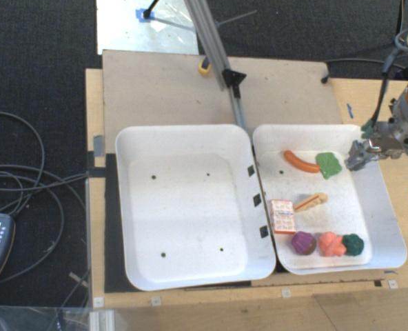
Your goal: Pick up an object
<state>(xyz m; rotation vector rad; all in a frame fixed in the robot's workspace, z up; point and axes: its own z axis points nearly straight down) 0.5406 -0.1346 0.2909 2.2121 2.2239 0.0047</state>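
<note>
The right bin (380, 205) holds several small toys: an orange sausage (300, 162), a green leafy piece (329, 165), a tan stick-shaped piece (310, 202), a red-and-white box (282, 216), a purple piece (302, 243), a salmon-pink piece (331, 245) and a dark green piece (353, 244). My gripper (359, 156) hangs at the bin's upper right edge, just right of the green leafy piece. Nothing shows between its fingers.
The left bin (183, 205) sits beside the right one, joined by black clips along the shared wall. A grey pole (214, 40) slants in from the top. Cables lie on the dark floor at left.
</note>
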